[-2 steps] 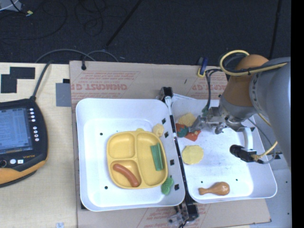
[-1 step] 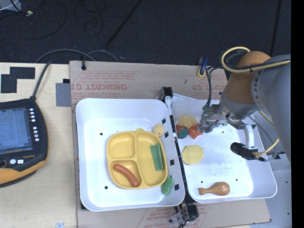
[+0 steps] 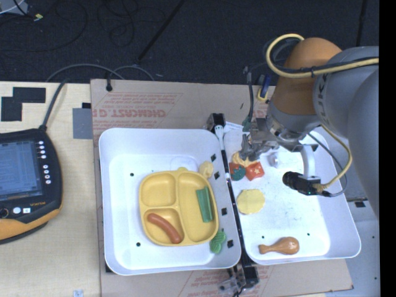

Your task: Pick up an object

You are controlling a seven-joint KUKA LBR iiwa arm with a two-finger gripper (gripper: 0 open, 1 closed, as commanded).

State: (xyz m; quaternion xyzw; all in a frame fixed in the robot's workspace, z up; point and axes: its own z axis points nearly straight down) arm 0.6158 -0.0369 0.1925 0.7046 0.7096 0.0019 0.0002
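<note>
My gripper (image 3: 249, 151) hangs over the upper left corner of the right bin (image 3: 337, 243), just above a small cluster of toy food. That cluster holds a red piece (image 3: 255, 171), an orange piece (image 3: 238, 167) and a small teal bit (image 3: 235, 176). The gripper's tip is right at the orange piece, and I cannot make out whether they touch. Below them lies a pale yellow disc (image 3: 250, 201). Near the bin's front edge rests a brown drumstick (image 3: 279, 247).
In the left bin (image 3: 117, 166) a yellow divided plate (image 3: 161, 190) carries a red sausage (image 3: 164, 226) and a green stick (image 3: 204, 204). A small yellow piece (image 3: 206, 167) and a green broccoli (image 3: 216, 243) lie beside the plate. A teach pendant (image 3: 25, 178) sits at far left.
</note>
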